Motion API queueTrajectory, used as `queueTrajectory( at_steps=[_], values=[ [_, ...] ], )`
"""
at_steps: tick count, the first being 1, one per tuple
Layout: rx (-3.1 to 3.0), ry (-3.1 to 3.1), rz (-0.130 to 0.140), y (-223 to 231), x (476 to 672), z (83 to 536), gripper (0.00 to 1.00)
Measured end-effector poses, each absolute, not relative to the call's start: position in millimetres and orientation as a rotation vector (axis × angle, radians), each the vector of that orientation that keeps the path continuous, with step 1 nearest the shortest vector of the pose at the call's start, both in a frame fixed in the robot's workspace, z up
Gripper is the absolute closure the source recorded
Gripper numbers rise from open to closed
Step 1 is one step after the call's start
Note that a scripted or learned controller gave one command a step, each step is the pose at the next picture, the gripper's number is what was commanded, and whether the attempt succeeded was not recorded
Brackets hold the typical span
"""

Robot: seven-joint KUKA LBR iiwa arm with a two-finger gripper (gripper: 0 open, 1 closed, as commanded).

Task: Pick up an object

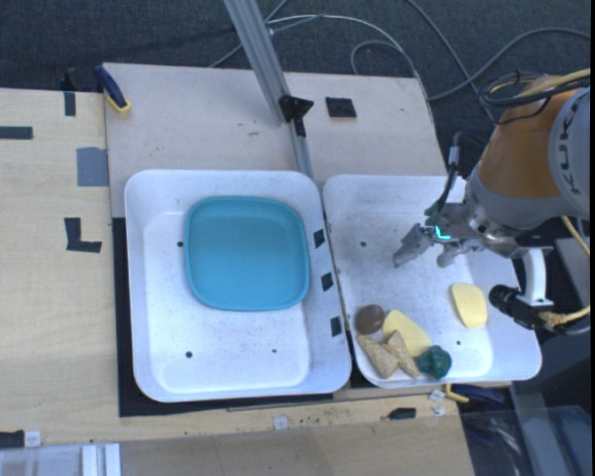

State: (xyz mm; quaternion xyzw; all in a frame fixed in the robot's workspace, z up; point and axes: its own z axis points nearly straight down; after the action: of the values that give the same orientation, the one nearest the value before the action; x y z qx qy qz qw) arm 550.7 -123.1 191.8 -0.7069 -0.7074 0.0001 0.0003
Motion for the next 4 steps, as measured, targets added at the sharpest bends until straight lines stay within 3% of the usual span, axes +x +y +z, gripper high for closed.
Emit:
queueTrajectory(
  at_steps=[1, 3, 4],
  values=[
    [-2.22, -2.222, 0.0, -123.1, 550.7, 191.8, 0.0],
    [-2.221, -2.223, 0.0, -113.7, 555.4, 88.7, 0.0],
    [-2.224, -2.224, -0.001, -114.6, 556.1, 100.7, 1.0]
  ],
)
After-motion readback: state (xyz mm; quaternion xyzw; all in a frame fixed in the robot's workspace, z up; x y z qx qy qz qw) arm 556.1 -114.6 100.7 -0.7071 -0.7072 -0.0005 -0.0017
